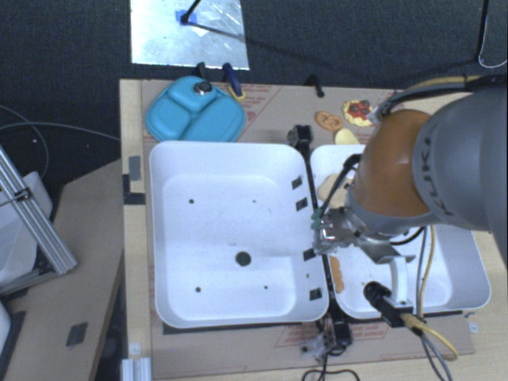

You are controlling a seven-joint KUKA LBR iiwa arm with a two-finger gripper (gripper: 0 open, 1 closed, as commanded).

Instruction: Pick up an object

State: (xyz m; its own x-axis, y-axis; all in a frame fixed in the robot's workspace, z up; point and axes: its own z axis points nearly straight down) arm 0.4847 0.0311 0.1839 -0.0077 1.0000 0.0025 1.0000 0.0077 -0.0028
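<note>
Claw (328, 243) hangs low at the inner edge of the right bin (468, 280), under the arm (429, 173); whether it is released or clenched cannot be told, and nothing visible is gripped. Left of that bin sits the left bin (230, 236), bare but for a small dark disc (243, 259) on its floor. Behind the left bin lies a blue tray (196, 111). Inside the right bin, a pale piece (332, 186) lies at the back and a small orange object (336, 274) just below the claw. By my reading, nothing is lifted yet; the grasp and the raise remain.
</note>
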